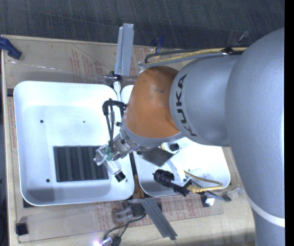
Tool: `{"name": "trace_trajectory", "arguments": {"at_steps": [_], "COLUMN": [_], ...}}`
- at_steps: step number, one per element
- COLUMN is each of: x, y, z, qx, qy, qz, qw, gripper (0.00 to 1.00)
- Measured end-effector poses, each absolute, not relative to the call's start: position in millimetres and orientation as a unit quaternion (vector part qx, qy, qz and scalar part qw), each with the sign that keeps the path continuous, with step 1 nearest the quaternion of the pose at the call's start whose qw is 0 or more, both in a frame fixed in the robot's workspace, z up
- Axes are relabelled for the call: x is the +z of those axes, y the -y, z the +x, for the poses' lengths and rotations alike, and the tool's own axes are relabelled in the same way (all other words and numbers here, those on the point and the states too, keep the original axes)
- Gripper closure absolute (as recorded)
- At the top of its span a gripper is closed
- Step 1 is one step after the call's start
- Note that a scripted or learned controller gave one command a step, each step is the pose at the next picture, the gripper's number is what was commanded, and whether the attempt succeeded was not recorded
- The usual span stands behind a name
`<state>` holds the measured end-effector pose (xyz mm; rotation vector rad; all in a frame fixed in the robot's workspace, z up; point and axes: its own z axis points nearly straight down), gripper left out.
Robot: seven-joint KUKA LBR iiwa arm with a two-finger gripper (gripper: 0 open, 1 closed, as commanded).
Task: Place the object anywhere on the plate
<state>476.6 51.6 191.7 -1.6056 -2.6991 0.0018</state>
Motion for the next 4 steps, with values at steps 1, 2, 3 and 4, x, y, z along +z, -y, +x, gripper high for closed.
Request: {"name": "trace_trajectory", "arguments": {"at_steps": [1, 2, 3, 4], "x": [243.6, 254.0, 355.6, 251.3], "y": [-187.7, -123.0, -184.0, -218.6], "z": [484.2, 476.8, 536.6, 474.8], "qx": [0.0009, 0.0008, -0.0007, 0.0028], "qy": [0.862, 0.952, 0.955, 0.898], "qz": [-0.508, -0.307, -0.296, -0.440], "qw": [0.001, 0.001, 0.000, 0.002], "gripper": [1.00, 1.00, 1.00, 1.00]}}
